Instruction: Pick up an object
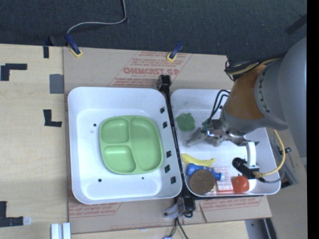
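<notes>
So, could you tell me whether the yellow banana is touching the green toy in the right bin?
Apart. The camera view shows bare white bin floor between the banana and the green toy.

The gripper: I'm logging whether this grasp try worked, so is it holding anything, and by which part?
Nothing is held. The gripper hangs with spread fingers over the right bin, just below the green object, nothing between them.

Wooden bench (30, 148) — dark carpet (199, 14) beyond
</notes>
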You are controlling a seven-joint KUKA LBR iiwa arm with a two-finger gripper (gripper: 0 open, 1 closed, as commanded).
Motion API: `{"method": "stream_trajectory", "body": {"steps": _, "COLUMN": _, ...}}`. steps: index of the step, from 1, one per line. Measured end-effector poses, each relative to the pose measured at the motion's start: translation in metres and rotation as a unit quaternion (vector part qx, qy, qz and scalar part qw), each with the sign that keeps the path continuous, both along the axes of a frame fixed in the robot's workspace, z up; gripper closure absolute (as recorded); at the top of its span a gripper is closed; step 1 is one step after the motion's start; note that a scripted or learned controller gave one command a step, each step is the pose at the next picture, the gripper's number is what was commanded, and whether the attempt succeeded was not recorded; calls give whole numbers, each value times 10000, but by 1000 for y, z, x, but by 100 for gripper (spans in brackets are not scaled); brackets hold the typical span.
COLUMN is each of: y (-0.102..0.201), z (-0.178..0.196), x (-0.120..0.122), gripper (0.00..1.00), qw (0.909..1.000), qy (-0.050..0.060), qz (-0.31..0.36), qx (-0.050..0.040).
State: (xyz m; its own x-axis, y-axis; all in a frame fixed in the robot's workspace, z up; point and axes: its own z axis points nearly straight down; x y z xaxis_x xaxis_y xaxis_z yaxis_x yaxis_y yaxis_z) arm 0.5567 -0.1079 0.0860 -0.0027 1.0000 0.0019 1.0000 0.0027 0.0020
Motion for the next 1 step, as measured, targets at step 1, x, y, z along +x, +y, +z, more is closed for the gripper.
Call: {"method": "stream_trajectory", "body": {"steps": 1, "y": 13, "z": 0, "x": 45, "gripper": 0, "qw": 10000, "qy": -12, "qz": -6, "qx": -15}}
